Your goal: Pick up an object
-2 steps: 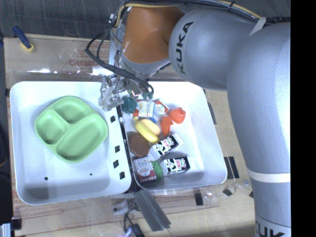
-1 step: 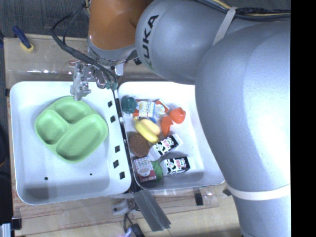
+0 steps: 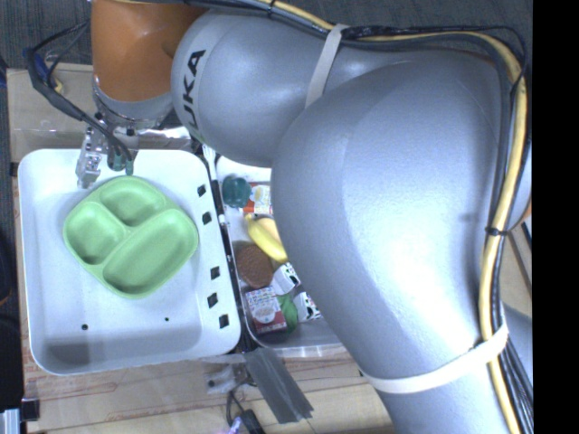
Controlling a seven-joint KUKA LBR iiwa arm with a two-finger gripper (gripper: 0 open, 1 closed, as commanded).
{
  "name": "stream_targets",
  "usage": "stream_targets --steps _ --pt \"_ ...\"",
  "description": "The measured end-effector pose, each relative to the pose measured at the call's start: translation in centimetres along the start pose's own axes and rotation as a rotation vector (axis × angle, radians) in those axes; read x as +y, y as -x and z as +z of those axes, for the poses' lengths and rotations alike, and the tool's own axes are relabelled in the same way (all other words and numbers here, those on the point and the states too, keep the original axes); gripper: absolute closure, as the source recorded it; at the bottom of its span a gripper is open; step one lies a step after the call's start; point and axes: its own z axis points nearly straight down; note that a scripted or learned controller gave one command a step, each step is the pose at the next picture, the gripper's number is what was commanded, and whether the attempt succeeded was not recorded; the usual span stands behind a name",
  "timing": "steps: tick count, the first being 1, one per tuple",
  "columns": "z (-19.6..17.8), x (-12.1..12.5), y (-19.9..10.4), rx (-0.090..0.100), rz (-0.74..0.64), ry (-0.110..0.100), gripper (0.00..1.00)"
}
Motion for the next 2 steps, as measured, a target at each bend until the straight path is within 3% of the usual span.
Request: stream_targets --steps 1,2 --pt "0.1 -3.7 -1.9 0.003 -0.318 -0.002 1.0" --pt "-5.5 -0.2 -0.4 -0.003 -0.081 -0.001 1.0"
